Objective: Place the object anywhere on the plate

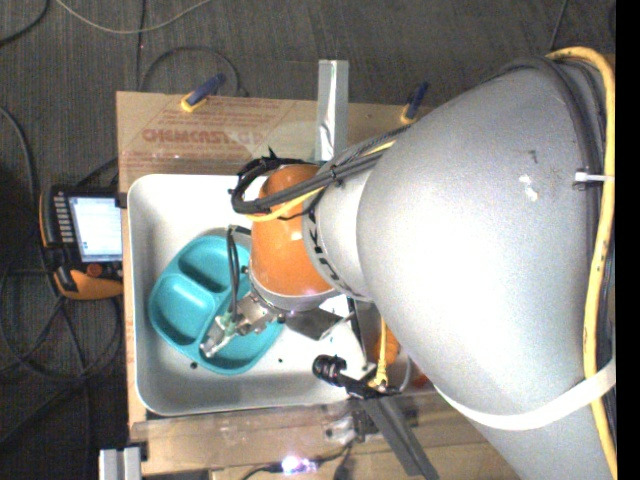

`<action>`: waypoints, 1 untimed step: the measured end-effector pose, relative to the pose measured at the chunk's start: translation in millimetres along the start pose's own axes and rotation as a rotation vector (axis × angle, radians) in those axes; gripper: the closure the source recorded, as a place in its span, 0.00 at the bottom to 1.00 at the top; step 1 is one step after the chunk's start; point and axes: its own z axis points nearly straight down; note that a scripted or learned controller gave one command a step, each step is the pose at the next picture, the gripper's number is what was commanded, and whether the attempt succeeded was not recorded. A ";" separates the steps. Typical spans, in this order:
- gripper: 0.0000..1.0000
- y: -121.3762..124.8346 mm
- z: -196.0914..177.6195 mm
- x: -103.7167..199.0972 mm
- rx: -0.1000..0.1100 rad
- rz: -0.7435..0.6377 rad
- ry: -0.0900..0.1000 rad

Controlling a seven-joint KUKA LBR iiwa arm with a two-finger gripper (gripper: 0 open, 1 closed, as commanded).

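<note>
The claw (222,334) is hanging low over the teal plate (190,298), its metal tip sitting above the plate's lower right section, close to the rim nearest the bottom of the bin. Whether it is released or clenched cannot be told from here: the tip is small, shiny and partly lost against the teal, and nothing can be made out within its grasp. The object to be placed cannot be picked out with any certainty; an orange shape (388,348) is peeking out from under the arm just right of the bin's edge, too hidden to identify.

The plate is a divided dish with raised ridges splitting it into compartments, and it is lying flat in the left white bin (150,368), toward the bin's middle and left. A thin cable is running down from the wrist across the plate to the claw.

Above the claw, the orange band (285,243) of the wrist is covering the bin's upper right area, with a loop of black cable curling around its top. The grey arm (480,258) is spreading out from there, taking up most of the right half of the view and hiding what lies beneath it.

The bin is resting on a brown board (180,143) on the counter, held by blue clamps (200,92) at the far edge. To the left, a handheld pendant (85,238) with a lit screen is sitting on the dark carpeted floor (100,48), among loose cables.
</note>
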 end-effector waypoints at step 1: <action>0.00 85.7 -62.5 -89.1 -0.001 0.067 -0.002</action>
